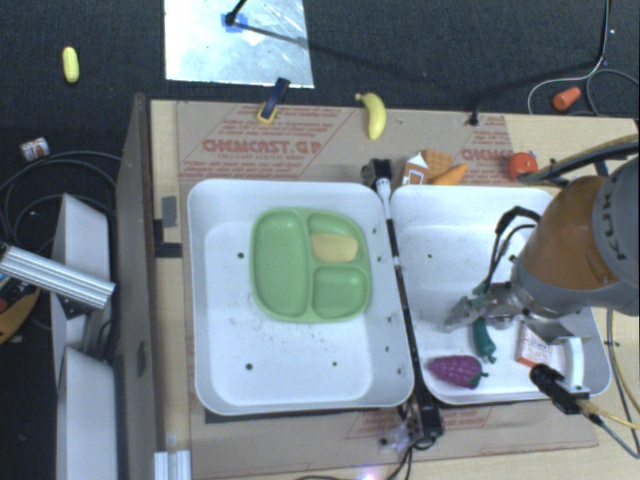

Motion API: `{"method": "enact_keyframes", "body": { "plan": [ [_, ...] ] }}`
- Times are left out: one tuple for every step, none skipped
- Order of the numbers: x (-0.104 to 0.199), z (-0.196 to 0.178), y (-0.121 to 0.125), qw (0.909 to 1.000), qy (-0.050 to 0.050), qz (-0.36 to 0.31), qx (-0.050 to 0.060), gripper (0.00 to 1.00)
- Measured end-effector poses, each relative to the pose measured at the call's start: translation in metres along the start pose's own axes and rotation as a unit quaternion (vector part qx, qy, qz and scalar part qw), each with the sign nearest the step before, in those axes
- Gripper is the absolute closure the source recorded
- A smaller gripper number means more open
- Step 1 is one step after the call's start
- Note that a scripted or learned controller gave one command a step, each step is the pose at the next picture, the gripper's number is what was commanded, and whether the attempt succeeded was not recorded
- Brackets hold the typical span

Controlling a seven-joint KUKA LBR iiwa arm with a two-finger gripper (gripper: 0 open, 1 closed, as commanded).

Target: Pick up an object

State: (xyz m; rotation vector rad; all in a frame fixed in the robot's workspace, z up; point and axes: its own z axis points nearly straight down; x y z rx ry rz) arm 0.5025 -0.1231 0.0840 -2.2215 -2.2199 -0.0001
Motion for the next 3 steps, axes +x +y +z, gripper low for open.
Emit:
{"method": "enact_keyframes", "body": {
  "plan": [
    [0.001, -0.011, 0.003, 1.0, 0.0, -0.001, -0.003, 1.0],
    [0.097, -0.105, -0.001, 1.0, 0.002, -0.008, -0.005, 1.0],
    [0.163, -0.176, 0.037, 1.0, 0.001, -0.007, -0.006, 1.0]
  ]
}}
